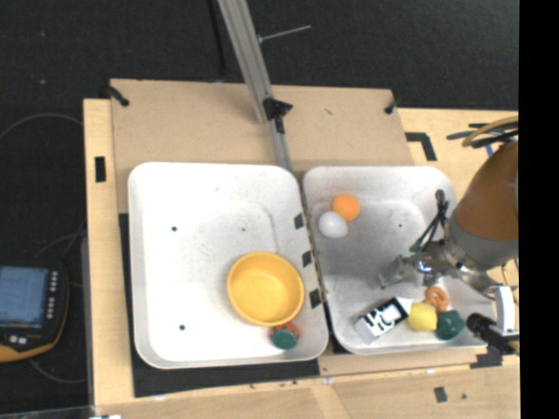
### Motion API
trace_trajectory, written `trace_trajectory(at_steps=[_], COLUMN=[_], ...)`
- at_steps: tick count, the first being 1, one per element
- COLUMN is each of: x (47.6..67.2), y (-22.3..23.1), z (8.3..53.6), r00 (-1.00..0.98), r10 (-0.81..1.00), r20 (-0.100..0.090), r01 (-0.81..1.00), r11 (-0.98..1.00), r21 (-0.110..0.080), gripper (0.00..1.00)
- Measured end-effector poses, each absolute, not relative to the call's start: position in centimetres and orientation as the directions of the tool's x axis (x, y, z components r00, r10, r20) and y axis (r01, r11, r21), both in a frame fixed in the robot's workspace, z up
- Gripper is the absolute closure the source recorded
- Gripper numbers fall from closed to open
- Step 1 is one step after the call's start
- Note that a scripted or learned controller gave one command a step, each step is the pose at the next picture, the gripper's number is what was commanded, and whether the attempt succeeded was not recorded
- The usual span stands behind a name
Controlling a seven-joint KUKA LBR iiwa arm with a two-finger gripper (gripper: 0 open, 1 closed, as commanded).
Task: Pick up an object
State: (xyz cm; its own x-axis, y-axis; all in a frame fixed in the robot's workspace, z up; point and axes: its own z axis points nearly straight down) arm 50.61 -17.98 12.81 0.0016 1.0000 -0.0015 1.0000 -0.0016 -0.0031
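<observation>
My gripper (390,275) hangs low over the middle of the right bin (384,186), reaching in from the orange-banded wrist (489,208) at the right. Nothing shows in its grasp. Just below it a black-and-white box (382,318) lies near the bin's front wall. A yellow piece (422,319), a green piece (450,325) and a small orange-pink piece (437,298) sit to the right of the box. An orange ball (347,207) and a white ball (332,224) rest together at the bin's far left, apart from the gripper.
The left bin (192,208) holds a yellow bowl (265,287) and a small green-and-red object (285,335) at its front right corner. A metal pole (249,51) slants up from between the bins. A handheld pendant (31,308) lies off the bench at left.
</observation>
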Motion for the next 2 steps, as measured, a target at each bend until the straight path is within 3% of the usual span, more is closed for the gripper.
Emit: trace_trajectory(at_steps=[1,2], x=[50.8,51.4], y=[-18.0,-17.5], z=[14.2,20.4], r00=[0.005,-0.004], r10=[1.000,1.000], r20=[0.000,-0.003], r01=[1.000,1.000], r11=[-0.005,0.004], r21=[0.005,0.009], gripper=[1.00,1.00])
